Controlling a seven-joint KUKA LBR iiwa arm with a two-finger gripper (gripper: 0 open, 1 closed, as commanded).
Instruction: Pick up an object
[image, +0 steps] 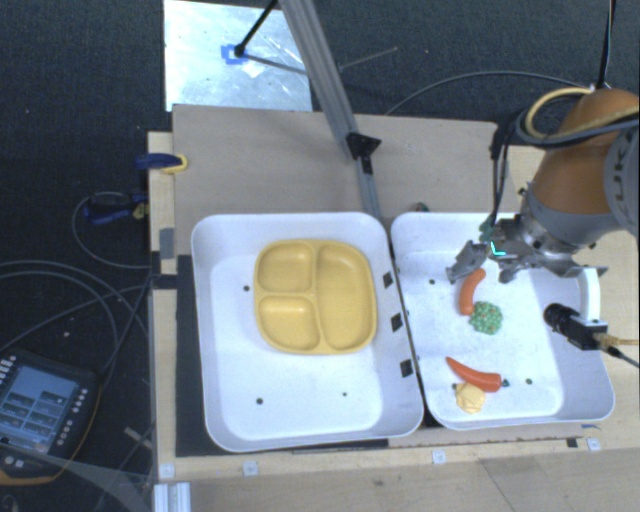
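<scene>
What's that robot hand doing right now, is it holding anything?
Hand: over the right bin, just above the sausage; open or shut cannot be told, nothing seen in it.

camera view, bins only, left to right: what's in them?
Yellow divided plate in the left bin → in the right bin: orange sausage, with the gripper just above it → green broccoli piece.

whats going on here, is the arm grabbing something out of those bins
The grey and orange arm reaches into the right bin, its gripper low over the top end of an orange sausage-shaped toy. A green broccoli-like piece, a red-orange chili and a small yellow item also lie in that bin. The left bin holds a yellow divided plate. Nothing looks lifted yet.
</scene>
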